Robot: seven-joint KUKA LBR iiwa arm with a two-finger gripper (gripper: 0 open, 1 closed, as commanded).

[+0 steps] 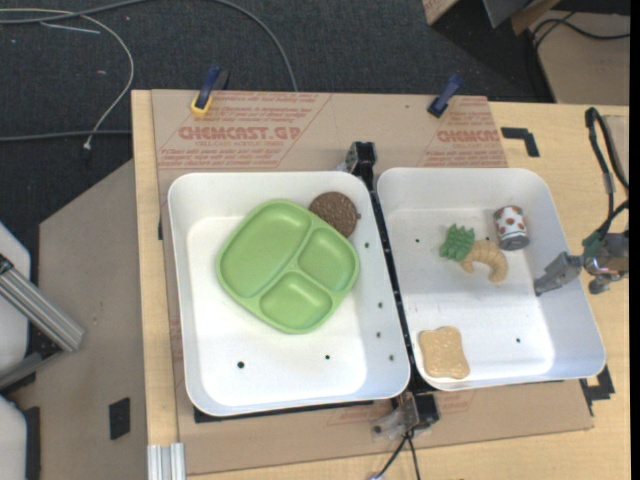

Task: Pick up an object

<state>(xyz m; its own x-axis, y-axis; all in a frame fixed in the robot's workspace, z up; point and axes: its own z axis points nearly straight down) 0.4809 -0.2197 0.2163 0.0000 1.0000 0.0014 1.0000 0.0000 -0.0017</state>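
Observation:
The right bin (pixel 520 353) holds a small red-and-white can (pixel 511 227), a tan croissant-shaped piece (pixel 487 259), a green leafy toy (pixel 458 241) touching the croissant, and a tan biscuit (pixel 443 353) at the front left corner. In the left bin (pixel 200 368) lies a green divided plate (pixel 288 265), with a brown round cookie (pixel 333 210) at its far edge. My gripper (pixel 562 271) sits low at the right bin's right rim, to the right of the croissant and the can and apart from both. Nothing shows in its grasp.
Both bins rest on a cardboard sheet (pixel 250 123) held by two blue clamps (pixel 208 88) at the back. Black cables (pixel 605 158) run along the bench on the right. A dark latch (pixel 361 155) sits between the bins at the back.

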